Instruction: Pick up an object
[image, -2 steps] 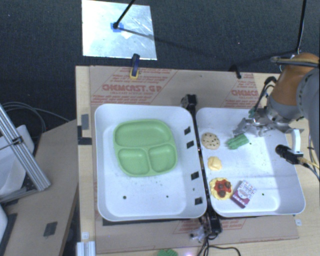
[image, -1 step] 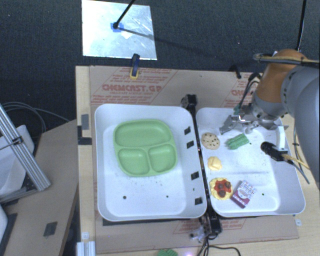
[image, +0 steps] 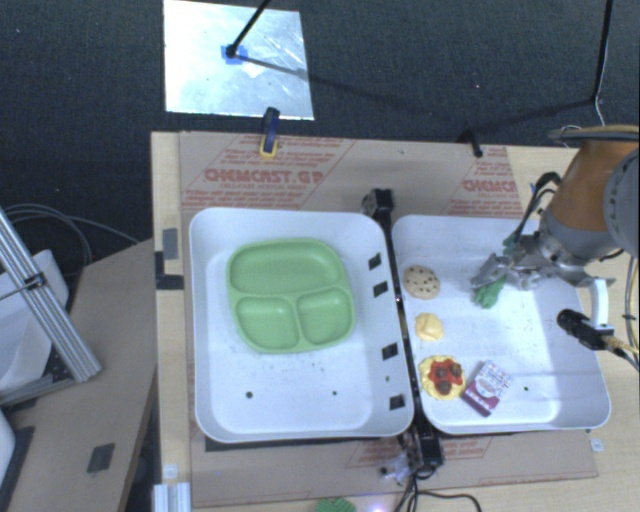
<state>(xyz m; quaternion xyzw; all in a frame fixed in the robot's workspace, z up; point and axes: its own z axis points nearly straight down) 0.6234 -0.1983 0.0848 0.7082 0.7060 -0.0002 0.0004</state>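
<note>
Dark carpet surrounds a cardboard-topped counter (image: 330, 165) carrying two shallow white bins side by side. On the carpet beyond the counter lies a shiny foil sheet (image: 238, 60), and a yellow clamp (image: 269, 135) grips the counter's far edge. Filling much of the left bin (image: 290, 385) is a green divided tray (image: 291, 295), set toward its far side. Along the left half of the right bin (image: 560, 390) sit a chocolate-chip cookie (image: 421, 282), a small yellow lump (image: 429, 326), a toy pizza (image: 442, 376) with red and dark toppings, and just right of the pizza a red-and-white packet (image: 485, 387), the two almost touching. A green toy (image: 488, 292) lies farther right, level with the cookie and well apart from it, with nothing standing between it and the arm. Reaching in from the right, the grey arm (image: 600, 205) with its orange band angles down and leftward over the bin's far right corner. Its gripper (image: 494, 275) sits right at the green toy, the metal fingers (image: 490, 270) touching or overlapping its top; whether they are spread or pressed on the toy cannot be told.
</note>
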